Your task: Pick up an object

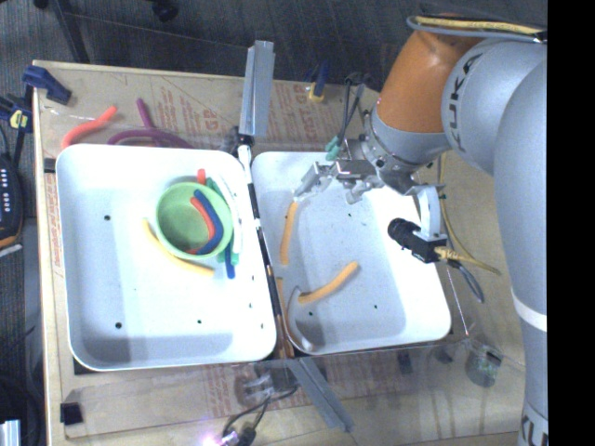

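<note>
**Orange sticks easy to miss**

Big grey arm (pixel 483 91) reaching in from the right, high over the bench. Right bin (pixel 372 249) under it, left bin (pixel 102 286) just beside. Green bowl (pixel 177 216) in the left bin, with colored sticks in and around it, well apart from the arm.

Gripper (pixel 337 180) over the top part of the right bin. Cannot tell if open or shut from up here. Nothing seen held in it.

Two orange sticks on the floor of the right bin: a straight stick (pixel 288 230) close to the wall next to the left bin, and a bent stick (pixel 330 284) lower down, nearer the middle.

Likely trouble:
- Thin, flat sticks, so easy to close on air or to push away instead of lifting.
- Straight stick so close to the wall, so a likely bump on the wall and not much room for a grab.
- Smooth and round, so a likely slip or roll on the way up.
</note>
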Action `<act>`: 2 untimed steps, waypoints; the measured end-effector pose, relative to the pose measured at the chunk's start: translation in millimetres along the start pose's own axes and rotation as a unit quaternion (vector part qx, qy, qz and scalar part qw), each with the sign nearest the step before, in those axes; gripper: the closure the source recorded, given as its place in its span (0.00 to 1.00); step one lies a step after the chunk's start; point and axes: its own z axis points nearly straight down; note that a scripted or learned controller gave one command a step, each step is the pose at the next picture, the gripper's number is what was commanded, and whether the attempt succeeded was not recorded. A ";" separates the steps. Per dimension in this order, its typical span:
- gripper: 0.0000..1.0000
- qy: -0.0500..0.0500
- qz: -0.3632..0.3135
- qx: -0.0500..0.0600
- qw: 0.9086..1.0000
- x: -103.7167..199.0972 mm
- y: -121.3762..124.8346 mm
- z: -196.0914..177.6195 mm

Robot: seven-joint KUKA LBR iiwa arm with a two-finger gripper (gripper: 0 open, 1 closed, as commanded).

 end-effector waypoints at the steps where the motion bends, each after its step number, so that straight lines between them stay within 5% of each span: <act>1: 0.00 -0.002 0.029 -0.002 1.000 -3.8 6.4 145.9; 2: 1.00 -0.002 0.026 -0.001 1.000 -3.5 6.2 136.5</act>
